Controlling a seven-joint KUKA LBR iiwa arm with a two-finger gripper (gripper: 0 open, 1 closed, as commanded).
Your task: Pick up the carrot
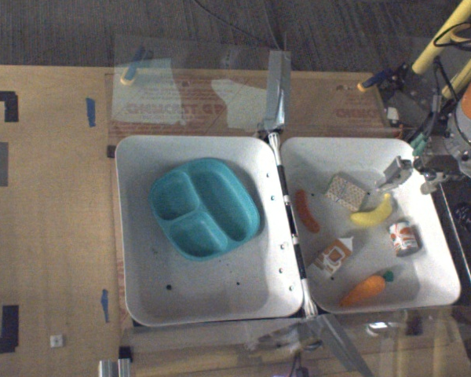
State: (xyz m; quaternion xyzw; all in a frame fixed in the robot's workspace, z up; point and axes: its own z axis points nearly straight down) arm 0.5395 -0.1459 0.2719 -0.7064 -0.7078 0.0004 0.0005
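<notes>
The orange carrot (365, 289) with a green tip lies near the front edge of the right bin (443, 285), pointing left and toward the front. My gripper (412, 177) hangs over the bin's back right part, well behind the carrot and just right of a yellow banana (373, 214). Its fingers (393, 173) are spread apart with nothing between them, so it is open.
The right bin also holds a red sausage (306, 210), a small milk carton (334, 255), a red and white can (404, 238) and a speckled block (345, 191). A teal divided plate (205, 207) lies in the left bin (133, 289). Cables and yellow tubing run at the far right.
</notes>
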